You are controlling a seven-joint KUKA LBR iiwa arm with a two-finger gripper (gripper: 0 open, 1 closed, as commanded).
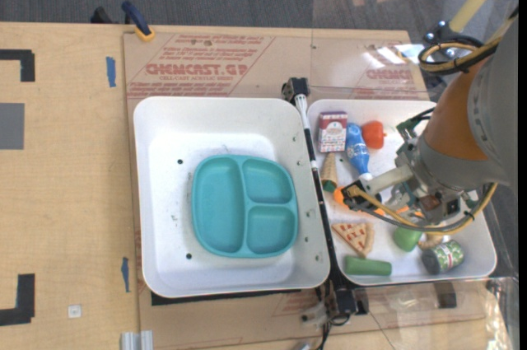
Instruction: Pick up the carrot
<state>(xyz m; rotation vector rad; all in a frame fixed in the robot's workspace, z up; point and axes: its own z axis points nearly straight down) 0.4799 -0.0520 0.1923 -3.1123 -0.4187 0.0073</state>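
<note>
The left bin (156, 175) carries a teal divided plate (244, 207). The grey arm (494, 109) reaches over the right bin (394, 113). Its gripper (416, 204) hangs above the bin's middle; whether released or clenched cannot be told. A carton (333, 132) and a blue bottle (356, 149) lie at the far edge, a pizza slice (354, 237) and a cucumber (367, 265) at the near edge. The carrot (337, 196), small and orange, lies by the left wall. Its long axis seemingly slants toward the near-right corner, with the inner end covered by robot hardware.
</note>
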